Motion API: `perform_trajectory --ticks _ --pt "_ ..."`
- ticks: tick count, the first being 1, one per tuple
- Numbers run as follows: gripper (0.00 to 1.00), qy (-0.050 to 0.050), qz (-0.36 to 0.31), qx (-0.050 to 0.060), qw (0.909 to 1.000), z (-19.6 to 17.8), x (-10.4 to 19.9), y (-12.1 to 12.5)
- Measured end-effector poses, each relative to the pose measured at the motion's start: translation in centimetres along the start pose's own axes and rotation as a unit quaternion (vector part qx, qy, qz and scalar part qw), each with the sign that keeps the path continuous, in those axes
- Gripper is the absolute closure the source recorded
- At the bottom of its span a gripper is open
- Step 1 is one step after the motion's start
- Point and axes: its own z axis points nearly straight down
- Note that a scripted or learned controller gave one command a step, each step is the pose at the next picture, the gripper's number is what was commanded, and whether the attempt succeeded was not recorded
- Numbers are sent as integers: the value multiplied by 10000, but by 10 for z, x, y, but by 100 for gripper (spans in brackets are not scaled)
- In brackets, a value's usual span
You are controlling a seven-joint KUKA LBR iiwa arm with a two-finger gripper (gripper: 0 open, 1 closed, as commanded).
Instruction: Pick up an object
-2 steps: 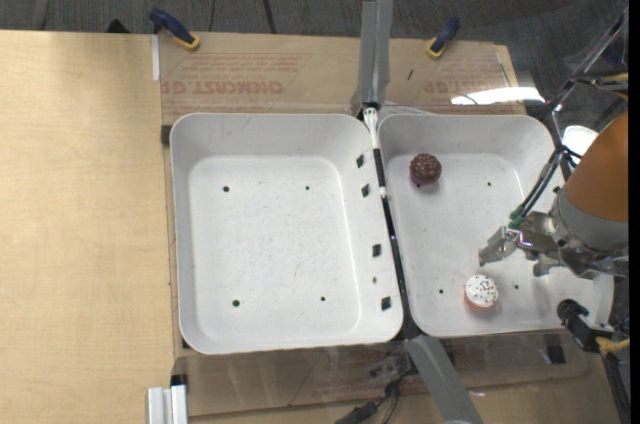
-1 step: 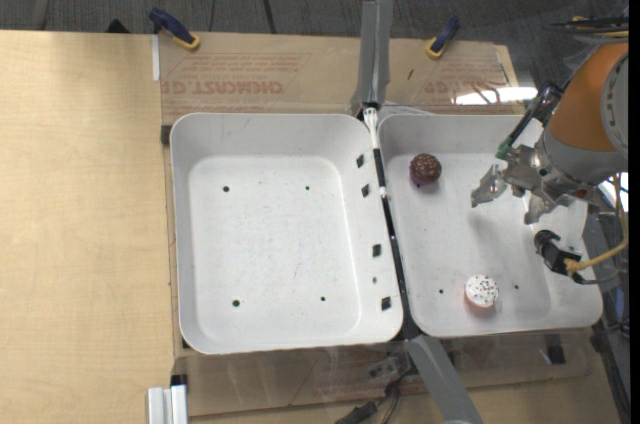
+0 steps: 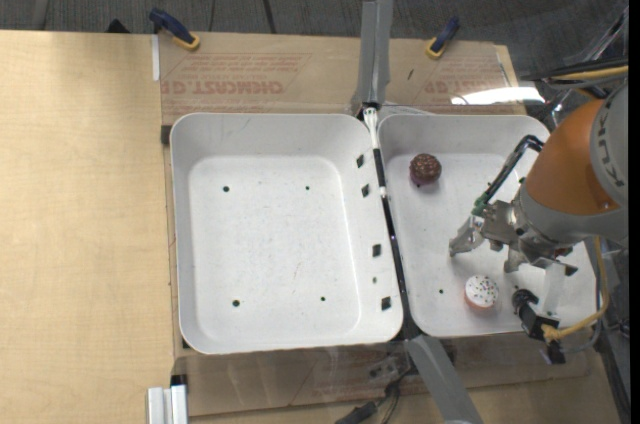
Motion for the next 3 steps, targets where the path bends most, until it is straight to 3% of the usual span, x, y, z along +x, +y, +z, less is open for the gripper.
perform_trajectory --ticks 1,2,3 --pt "0 -1 -2419 1 9703 1 -2 -19" --pt "0 -5 -2987 -2 9543 0 38 55" --pt "0 -8 -3920 -8 9200 0 -72 6"
